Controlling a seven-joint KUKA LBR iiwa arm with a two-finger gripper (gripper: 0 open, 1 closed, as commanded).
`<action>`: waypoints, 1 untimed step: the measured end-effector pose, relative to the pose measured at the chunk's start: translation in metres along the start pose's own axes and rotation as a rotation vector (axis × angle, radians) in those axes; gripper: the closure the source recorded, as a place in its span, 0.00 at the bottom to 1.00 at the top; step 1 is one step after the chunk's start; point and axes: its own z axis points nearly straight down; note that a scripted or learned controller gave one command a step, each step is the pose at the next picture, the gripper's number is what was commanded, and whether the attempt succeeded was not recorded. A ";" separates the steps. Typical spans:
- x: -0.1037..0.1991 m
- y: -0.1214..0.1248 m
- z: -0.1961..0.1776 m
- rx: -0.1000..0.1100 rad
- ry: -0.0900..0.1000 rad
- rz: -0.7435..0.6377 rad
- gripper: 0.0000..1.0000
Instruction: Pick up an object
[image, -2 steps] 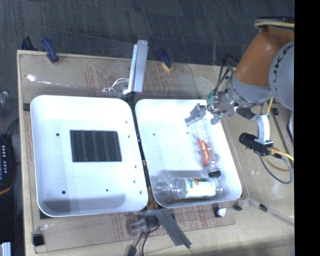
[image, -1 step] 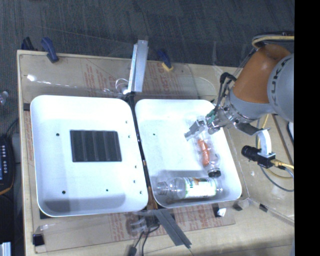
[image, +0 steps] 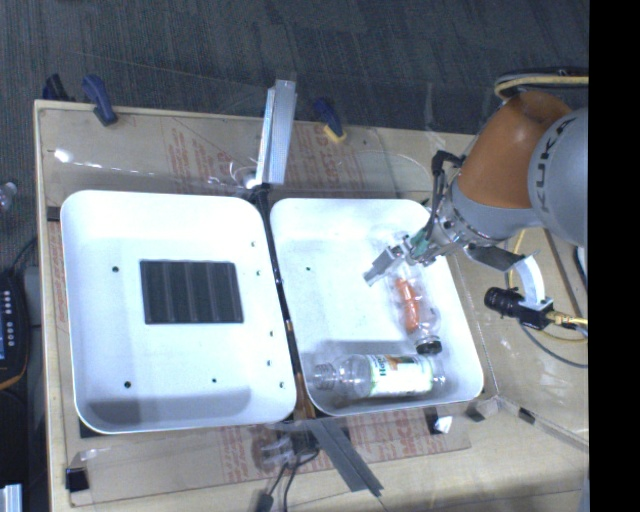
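Gripper (image: 395, 258) hung right over the orange-filled clear bottle (image: 411, 304) in the right bin (image: 330, 240), presumably lining up; couldn't tell its jaws' state.

On the counter (image: 500, 390) two bins sit side by side, the left bin (image: 90, 300) holding a ridged panel (image: 191, 292), the right bin (image: 330, 240) holding a bottle (image: 380, 375) along its near wall and, behind it, a small bottle (image: 412, 305) just below the pincer (image: 398, 256).
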 end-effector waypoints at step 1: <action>-0.003 0.024 -0.043 -0.003 -0.004 -0.160 0.00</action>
